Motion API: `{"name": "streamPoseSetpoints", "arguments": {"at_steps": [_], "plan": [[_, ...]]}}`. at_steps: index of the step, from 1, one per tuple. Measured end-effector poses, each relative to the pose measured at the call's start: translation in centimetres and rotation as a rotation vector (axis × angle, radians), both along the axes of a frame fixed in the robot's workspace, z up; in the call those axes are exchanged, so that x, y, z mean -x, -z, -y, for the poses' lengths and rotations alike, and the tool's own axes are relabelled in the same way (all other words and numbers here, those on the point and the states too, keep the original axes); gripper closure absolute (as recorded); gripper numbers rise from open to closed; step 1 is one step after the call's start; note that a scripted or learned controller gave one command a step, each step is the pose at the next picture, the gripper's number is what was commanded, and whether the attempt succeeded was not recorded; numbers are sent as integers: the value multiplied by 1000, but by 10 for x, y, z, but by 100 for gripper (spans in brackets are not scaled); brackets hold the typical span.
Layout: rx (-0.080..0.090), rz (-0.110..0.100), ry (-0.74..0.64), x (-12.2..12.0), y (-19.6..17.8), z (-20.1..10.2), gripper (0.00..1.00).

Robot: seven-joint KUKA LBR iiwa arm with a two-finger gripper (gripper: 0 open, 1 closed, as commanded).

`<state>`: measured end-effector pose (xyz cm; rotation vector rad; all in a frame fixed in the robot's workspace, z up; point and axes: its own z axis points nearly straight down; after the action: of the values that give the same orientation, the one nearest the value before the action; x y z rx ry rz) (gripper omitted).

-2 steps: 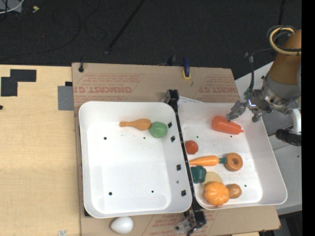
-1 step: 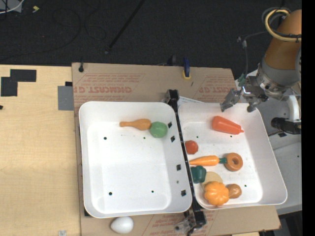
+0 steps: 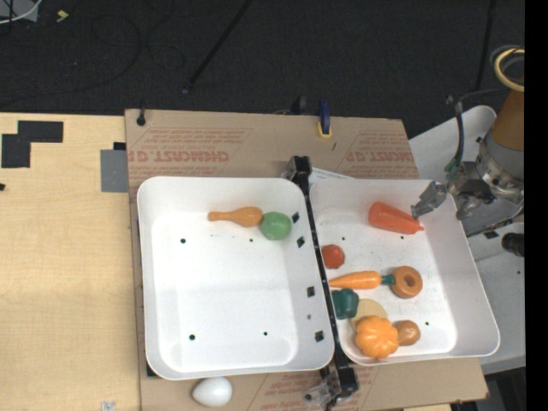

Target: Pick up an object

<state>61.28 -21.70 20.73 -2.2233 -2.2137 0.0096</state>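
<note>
Just beside the right bin's (image 3: 479, 315) far right rim, the gripper (image 3: 449, 197) is seen low over the tabletop; whether it is spread or pressed together cannot be told, and nothing is seen held in it. An orange-red cone-shaped object (image 3: 394, 218) lies near it, inside that bin. Closer to the front, a carrot (image 3: 355, 280), a brown ring (image 3: 406, 282), a small red ball (image 3: 332, 255) and an orange pumpkin (image 3: 376, 336) are gathered. In the left bin (image 3: 171, 332), a green ball (image 3: 275, 225) is touched by a tan drumstick-shaped toy (image 3: 237, 217).
</note>
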Motion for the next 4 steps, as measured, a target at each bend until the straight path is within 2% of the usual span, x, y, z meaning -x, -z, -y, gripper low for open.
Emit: {"name": "streamPoseSetpoints", "arguments": {"at_steps": [1, 2, 3, 4], "plan": [[-1, 2, -5, -2, -11, -2, 100], [0, 17, -10, -24, -121, -48, 100], [1, 16, -7, -32, -224, -64, 100], [0, 13, -6, -32, -306, -71, 100]]}}
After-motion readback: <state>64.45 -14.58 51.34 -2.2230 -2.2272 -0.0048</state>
